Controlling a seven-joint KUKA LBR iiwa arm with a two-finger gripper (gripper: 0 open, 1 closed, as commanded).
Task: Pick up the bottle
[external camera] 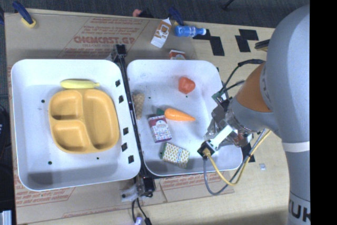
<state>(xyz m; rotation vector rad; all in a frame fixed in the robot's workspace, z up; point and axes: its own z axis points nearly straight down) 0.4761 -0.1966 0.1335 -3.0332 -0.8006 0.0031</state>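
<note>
A small blue bottle (189,31) with a white cap end lies on its side on the cardboard behind the right bin (158,68), outside it. My gripper (213,138) hangs low over the front right part of that bin, far from the bottle and right of the carrot (179,115). The wrist and its cables hide the gripper's tip. Nothing can be seen held in it.
The right bin also holds a red round fruit (186,85), a dark red can (159,128), a green patterned box (175,154) and a tan item (138,103) by its left wall. In the left bin (23,113) are a yellow divided plate (84,119) and a banana (79,84). Packets (161,32) lie near the bottle.
</note>
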